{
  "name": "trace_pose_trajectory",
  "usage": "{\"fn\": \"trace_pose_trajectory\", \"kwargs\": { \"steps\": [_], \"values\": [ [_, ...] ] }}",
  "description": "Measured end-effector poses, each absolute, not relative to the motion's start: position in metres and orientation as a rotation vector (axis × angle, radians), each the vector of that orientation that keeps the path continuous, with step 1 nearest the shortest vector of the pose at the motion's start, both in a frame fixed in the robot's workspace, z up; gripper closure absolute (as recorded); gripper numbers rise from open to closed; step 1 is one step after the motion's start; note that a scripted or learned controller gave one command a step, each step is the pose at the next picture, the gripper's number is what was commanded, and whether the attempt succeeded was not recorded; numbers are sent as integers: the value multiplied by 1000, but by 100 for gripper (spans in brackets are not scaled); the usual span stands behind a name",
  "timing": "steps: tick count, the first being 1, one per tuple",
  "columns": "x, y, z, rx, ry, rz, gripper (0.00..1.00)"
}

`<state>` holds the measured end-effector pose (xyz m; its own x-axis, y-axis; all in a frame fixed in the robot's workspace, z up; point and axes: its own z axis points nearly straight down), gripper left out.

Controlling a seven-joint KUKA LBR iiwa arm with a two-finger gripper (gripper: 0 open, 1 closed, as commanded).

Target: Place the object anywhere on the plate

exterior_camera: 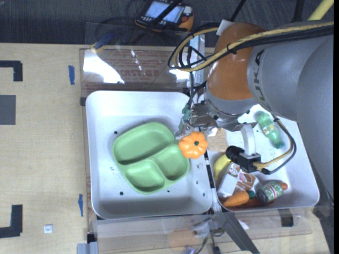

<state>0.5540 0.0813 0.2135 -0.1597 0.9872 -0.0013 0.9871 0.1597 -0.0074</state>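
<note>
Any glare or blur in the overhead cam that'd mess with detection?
Camera view: strong glare on the clear panel behind the left bin; the green plate and orange pumpkin are evenly lit and sharp; the arm looms large and shades part of the right bin.

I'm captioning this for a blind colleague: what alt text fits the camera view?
A grey robot arm's gripper hangs just above a small orange pumpkin at the right edge of a green divided plate in the left white bin. The right bin holds a carrot, bottles and other items.
</note>
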Motion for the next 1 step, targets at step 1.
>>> {"fn": "trace_pose_trajectory", "kwargs": {
  "steps": [1],
  "values": [
    [535,36,297,-1889,-2506,9,100]
  ]
}}
